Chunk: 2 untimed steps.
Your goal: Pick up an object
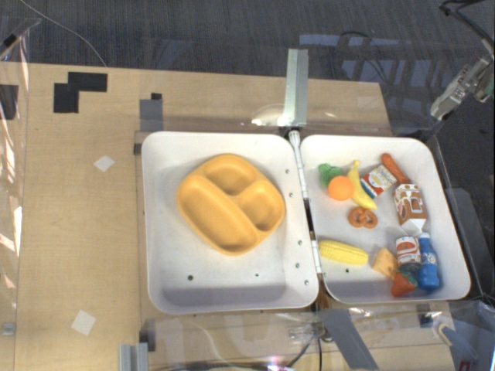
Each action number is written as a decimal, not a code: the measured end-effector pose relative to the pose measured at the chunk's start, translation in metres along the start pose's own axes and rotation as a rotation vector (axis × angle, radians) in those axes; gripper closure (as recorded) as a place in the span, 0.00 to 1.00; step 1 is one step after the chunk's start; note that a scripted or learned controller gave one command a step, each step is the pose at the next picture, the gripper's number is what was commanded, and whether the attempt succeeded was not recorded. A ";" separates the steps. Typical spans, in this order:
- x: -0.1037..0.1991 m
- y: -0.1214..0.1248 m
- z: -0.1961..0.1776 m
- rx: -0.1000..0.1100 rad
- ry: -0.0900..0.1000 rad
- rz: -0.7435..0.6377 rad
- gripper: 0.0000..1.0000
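A jumble of small plastic toy foods fills the right-hand shallow white bin [445,207], any one of them a fair candidate for the pick: a yellow corn cob [343,253] lying alone on the bin's near left floor, a round orange fruit [339,188] touching a curved yellow banana [360,188] toward the far left, a brown pretzel [363,218] between them, and a tighter row of small printed cartons [409,205] and a blue bottle [428,270] crowded along the right wall. The corn's open surroundings likely make it the easiest target; the packed right-hand pieces leave little room for fingers. Across the central divider, the left white bin [166,207] carries a yellow three-compartment moulded plate [230,202], presumably a destination for sorted items. The grey two-finger gripper [456,97] hangs at the far right, beyond the bin's far corner and well apart from every toy; it grasps nothing, and whether it is released or clenched cannot be told at this size.
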State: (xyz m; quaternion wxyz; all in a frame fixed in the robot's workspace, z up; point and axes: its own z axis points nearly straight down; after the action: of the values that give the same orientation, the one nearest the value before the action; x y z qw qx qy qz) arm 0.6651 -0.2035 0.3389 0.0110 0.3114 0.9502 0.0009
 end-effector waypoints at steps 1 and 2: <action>0.004 -0.004 0.033 0.005 0.011 -0.068 1.00; 0.005 -0.005 0.000 0.005 0.009 0.143 1.00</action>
State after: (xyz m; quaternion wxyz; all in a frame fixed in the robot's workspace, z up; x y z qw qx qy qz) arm 0.6579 -0.2049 0.3383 0.0061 0.3783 0.9257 0.0006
